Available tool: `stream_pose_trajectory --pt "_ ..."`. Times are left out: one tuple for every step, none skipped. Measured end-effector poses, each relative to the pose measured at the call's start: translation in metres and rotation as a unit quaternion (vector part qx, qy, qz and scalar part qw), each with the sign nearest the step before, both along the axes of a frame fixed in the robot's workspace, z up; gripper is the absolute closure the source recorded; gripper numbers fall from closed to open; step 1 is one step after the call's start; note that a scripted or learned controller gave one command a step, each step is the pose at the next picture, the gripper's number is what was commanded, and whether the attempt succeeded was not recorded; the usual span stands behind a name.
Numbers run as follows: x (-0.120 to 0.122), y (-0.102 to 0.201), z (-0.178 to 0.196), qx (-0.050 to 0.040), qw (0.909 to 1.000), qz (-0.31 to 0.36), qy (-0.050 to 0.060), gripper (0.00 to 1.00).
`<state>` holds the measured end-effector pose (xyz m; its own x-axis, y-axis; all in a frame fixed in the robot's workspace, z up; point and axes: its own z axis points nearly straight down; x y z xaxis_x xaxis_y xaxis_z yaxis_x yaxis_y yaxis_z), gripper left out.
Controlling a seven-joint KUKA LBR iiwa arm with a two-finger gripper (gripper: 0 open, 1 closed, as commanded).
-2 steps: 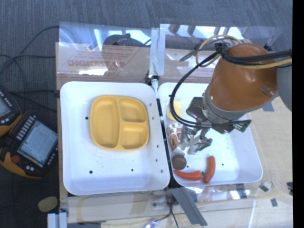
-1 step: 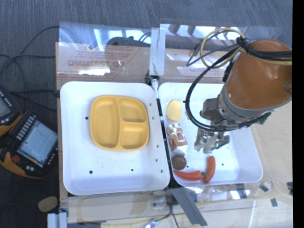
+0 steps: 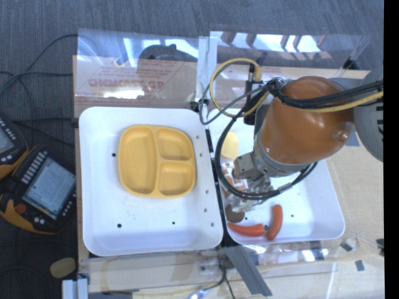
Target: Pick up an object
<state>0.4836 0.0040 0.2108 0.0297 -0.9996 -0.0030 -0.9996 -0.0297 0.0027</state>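
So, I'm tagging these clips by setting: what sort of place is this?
Probably a robotics lab test bench: a robot arm over two white bins, a yellow divided tray, and a control pendant on grey carpet.

Two shallow white bins are sitting side by side on the bench, the left bin (image 3: 93, 229) and the right bin (image 3: 327, 220). A handheld control pendant (image 3: 37, 189) with a screen is lying on the grey carpet (image 3: 187, 5) to the left, dark cables (image 3: 37, 61) trailing nearby.
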Motion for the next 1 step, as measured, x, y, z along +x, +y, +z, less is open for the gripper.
stream_pose_trajectory --pt "0.0010 -0.0177 0.0644 0.0018 0.9862 0.165 -0.002 1.00"
